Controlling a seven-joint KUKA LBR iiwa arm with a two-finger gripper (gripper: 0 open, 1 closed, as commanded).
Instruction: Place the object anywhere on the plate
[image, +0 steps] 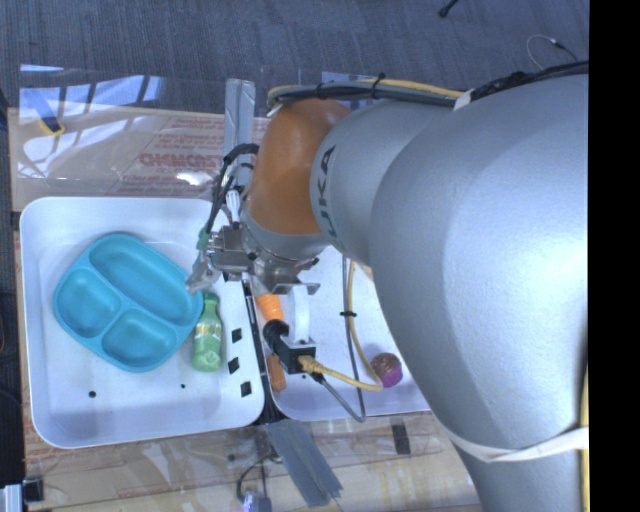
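Observation:
A blue divided plate (128, 313) lies in the left bin (60, 425), toward its left side. A small green bottle (207, 337) rests on the bin floor right against the plate's right edge. My gripper (203, 276) hangs just above the bottle's top, over the plate's right rim. The grey arm with its orange band hides most of the gripper from above.
In the right bin (330, 400) lie an orange carrot-like object (270, 308) near the dividing wall and a small purple object (387, 369). A yellow cable runs across that bin. The arm's bulk covers most of the right bin.

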